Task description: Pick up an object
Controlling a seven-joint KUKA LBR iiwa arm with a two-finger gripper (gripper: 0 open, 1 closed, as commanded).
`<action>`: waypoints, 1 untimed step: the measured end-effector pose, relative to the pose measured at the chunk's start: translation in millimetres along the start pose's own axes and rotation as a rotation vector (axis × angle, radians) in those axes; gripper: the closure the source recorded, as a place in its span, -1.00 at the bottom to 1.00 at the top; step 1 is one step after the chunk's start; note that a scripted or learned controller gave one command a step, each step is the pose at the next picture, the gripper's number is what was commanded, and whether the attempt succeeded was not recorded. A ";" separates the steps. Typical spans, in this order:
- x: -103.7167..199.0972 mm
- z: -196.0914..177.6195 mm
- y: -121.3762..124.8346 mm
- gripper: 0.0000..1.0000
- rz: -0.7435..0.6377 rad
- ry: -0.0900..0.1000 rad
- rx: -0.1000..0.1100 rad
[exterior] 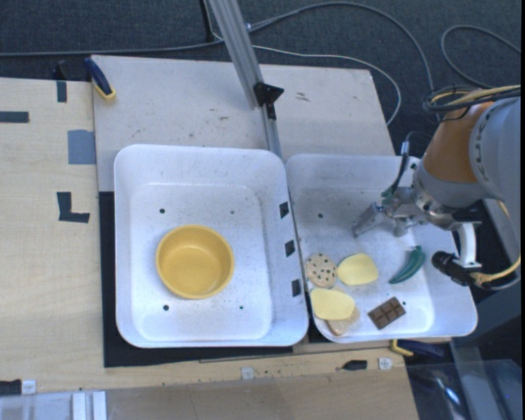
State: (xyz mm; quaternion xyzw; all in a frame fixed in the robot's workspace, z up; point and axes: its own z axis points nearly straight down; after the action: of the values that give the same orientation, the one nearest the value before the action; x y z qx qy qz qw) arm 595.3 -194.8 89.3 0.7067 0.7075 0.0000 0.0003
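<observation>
Two shallow white plastic bins side by side on the bench: left bin (140, 178), right bin (332, 178). In the left bin, a round yellow plastic bowl (195, 261), upright, toward the near left part of the floor. In the right bin, a cluster near the front: a round tan cookie with dark chips (321, 270), just right of it a pale yellow oval chip (358, 269), nearer the front edge a second yellow oval piece (332, 304) lying over a beige slice (341, 325), and right of those a small brown chocolate square (387, 312). Further right, a curved green pepper-like toy (408, 265). Grey two-finger gripper (366, 225) low over the right bin, far of the cluster, nothing seen between its tips; whether spread or closed, cannot tell.
</observation>
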 end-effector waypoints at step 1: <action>-0.5 -11.1 0.5 1.00 0.000 -0.001 -0.002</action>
State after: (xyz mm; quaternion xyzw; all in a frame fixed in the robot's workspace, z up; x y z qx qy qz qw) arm 595.8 -195.3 100.4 0.7068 0.7074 0.0001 0.0014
